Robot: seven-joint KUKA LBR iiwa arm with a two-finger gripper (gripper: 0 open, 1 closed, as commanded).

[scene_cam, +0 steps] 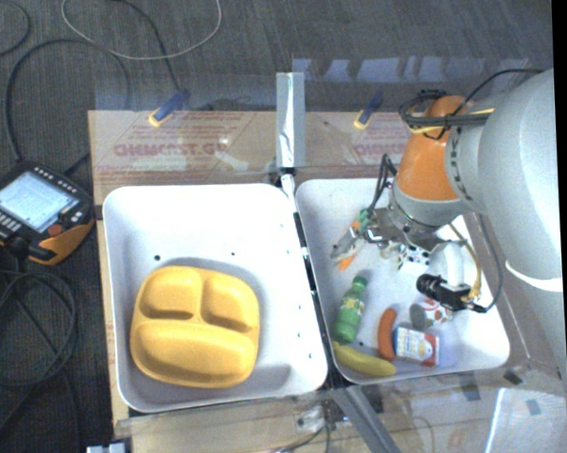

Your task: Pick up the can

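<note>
In the right bin [477, 353], near its front right, lies the can [428, 314], small, with a grey top and red on its side. My gripper [364, 234] hangs over the upper left part of that bin, under the orange-banded wrist [429, 172]. It is up and to the left of the can, well apart from it. The grey arm hides the bin's far right corner.
A green bottle [351, 308], a banana [364, 362], an orange-red sausage-shaped piece [387, 329] and a red carton [418, 345] crowd the right bin's front. A black fitting [434, 287] sits just above the can. The left bin [124, 218] holds a yellow divided tray [196, 324].
</note>
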